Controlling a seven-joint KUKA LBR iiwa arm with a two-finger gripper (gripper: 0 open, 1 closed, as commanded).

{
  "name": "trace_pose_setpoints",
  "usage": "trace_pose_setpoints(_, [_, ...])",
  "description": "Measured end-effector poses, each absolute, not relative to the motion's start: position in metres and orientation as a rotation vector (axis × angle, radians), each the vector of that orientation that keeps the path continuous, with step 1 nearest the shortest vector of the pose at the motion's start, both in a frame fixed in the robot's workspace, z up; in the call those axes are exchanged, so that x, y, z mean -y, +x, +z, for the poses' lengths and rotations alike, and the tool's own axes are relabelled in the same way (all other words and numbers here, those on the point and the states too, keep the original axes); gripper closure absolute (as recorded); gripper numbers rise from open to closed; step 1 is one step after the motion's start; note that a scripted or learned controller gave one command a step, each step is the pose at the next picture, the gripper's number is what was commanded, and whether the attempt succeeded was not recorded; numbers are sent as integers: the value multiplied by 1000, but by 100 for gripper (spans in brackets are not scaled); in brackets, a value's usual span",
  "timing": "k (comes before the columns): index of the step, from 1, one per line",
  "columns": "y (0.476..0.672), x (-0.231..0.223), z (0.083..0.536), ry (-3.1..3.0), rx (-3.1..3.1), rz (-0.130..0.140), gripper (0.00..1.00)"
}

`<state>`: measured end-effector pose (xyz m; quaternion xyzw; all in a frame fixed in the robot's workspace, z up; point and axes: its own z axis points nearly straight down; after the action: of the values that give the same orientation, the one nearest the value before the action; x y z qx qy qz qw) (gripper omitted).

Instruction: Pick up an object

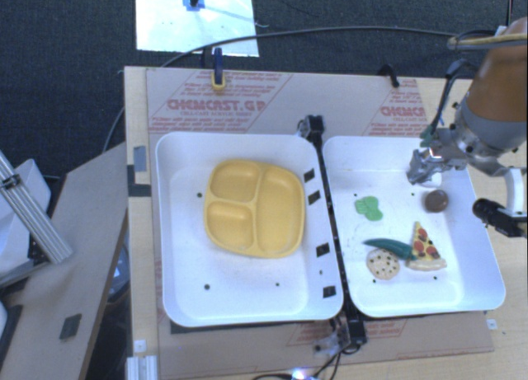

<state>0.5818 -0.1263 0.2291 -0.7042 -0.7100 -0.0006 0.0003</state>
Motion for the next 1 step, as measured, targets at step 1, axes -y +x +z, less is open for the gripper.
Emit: trace_pose_setpoints(1, [566, 69, 220, -2210, 2230, -1, 100])
